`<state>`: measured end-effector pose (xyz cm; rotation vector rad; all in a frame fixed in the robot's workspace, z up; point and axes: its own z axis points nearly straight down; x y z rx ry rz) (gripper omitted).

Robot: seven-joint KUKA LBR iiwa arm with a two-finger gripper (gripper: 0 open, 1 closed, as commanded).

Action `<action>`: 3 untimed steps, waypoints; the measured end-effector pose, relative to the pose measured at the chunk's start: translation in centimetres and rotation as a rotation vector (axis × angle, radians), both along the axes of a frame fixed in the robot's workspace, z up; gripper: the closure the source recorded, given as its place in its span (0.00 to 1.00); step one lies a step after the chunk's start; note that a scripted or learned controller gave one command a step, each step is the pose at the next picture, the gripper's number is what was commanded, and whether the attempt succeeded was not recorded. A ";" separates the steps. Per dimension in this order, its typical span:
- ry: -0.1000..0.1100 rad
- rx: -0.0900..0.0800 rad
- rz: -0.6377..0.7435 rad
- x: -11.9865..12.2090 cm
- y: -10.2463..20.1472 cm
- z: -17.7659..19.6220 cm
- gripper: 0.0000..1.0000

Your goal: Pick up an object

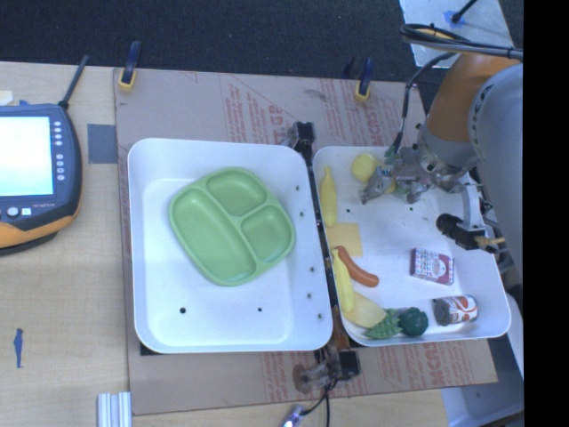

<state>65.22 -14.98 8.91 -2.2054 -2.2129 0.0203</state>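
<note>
Right bin [484,323]: small round yellow lemon [363,166] near fingers [378,189]; finger state unclear.

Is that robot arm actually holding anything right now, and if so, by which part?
It cannot be told. The tool sits low in the right white bin, right beside a small round yellow lemon-like fruit, but nothing is clearly seen gripped in it.

Two white bins [142,238], one green plate [231,225], about nine small food items [431,265].
</note>
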 end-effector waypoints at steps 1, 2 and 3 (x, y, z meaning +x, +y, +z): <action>0.000 0.001 0.001 0.0 -2.4 0.0 0.00; -0.005 -0.001 -0.001 0.1 2.0 0.1 0.00; -0.006 -0.006 -0.003 0.1 5.5 0.1 0.00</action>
